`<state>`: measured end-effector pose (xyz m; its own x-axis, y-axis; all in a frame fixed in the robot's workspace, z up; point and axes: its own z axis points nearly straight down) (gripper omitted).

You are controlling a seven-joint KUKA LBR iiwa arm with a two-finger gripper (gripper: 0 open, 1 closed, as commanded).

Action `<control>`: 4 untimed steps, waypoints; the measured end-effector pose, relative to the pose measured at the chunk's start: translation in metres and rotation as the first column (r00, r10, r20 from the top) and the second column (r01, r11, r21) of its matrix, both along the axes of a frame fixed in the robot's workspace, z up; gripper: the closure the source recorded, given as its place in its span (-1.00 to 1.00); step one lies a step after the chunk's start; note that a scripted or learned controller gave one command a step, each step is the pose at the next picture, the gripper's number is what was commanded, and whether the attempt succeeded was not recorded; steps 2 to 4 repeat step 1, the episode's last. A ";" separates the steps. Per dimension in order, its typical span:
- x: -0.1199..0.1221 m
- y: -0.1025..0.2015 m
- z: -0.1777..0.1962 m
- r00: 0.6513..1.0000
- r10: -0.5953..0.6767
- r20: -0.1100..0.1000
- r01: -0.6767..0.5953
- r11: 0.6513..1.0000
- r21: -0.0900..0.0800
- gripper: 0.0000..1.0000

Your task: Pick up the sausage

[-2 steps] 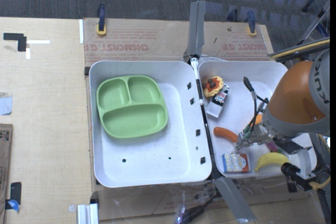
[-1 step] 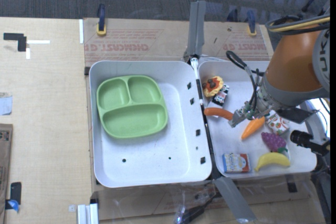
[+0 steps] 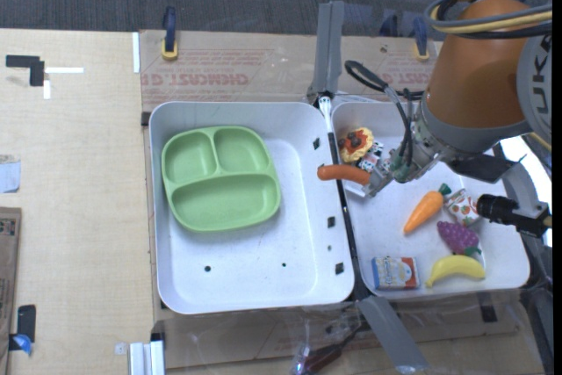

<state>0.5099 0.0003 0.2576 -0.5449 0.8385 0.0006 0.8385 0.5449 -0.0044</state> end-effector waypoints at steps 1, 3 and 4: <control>0.077 0.043 -0.006 0.997 -0.072 -0.001 0.072 0.997 -0.002 1.00; 0.077 0.043 -0.006 0.997 -0.072 -0.001 0.072 0.997 -0.002 1.00; 0.077 0.043 -0.006 0.997 -0.072 -0.001 0.072 0.997 -0.002 1.00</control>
